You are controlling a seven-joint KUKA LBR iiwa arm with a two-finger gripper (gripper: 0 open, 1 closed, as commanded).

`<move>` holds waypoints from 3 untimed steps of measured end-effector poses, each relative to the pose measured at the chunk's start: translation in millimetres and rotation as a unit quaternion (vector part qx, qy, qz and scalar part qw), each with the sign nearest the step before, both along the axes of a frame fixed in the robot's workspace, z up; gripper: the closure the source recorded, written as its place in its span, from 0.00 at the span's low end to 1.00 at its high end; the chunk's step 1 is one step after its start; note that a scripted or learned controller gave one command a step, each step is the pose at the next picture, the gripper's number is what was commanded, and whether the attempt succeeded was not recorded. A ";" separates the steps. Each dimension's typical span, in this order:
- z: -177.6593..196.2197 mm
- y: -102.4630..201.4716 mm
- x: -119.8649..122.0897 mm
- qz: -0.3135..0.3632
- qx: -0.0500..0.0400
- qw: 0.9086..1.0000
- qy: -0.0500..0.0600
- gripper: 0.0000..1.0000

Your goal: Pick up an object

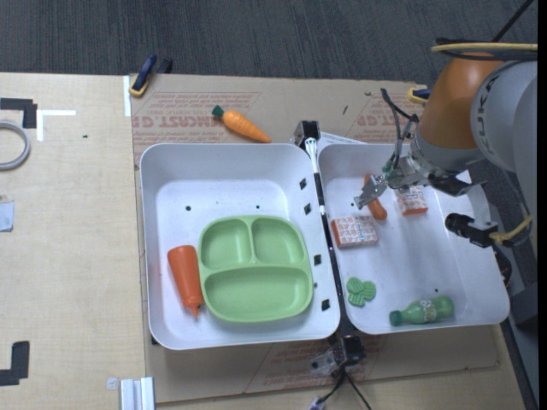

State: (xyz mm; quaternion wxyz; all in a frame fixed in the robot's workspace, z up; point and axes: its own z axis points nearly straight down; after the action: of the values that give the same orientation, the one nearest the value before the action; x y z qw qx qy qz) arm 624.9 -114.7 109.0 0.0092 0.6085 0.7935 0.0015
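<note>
tool (373, 196): low in right bin (479, 301) | over small orange piece (376, 205) | finger state: cannot tell

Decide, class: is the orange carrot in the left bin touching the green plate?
Touching. The camera view shows the carrot lying right against the plate's left rim, no white gap between.

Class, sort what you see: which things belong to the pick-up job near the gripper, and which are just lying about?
Job in hand:
gripper
small orange piece
right bin

Lying about:
toy carrot
green divided plate
green bottle
patterned box
</note>
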 end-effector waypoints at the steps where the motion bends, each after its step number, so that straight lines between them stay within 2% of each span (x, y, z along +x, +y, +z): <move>1: 9.7 -0.5 0.4 -0.001 0.000 1.000 -0.001 1.00; 2: 9.7 -0.5 0.4 -0.001 0.000 1.000 -0.001 0.00; 3: 19.4 -1.0 0.8 -0.001 -0.001 1.000 -0.002 1.00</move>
State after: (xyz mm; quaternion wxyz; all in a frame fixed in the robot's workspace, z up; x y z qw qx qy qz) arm 625.7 -115.7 128.5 0.0113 0.6095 0.7927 0.0020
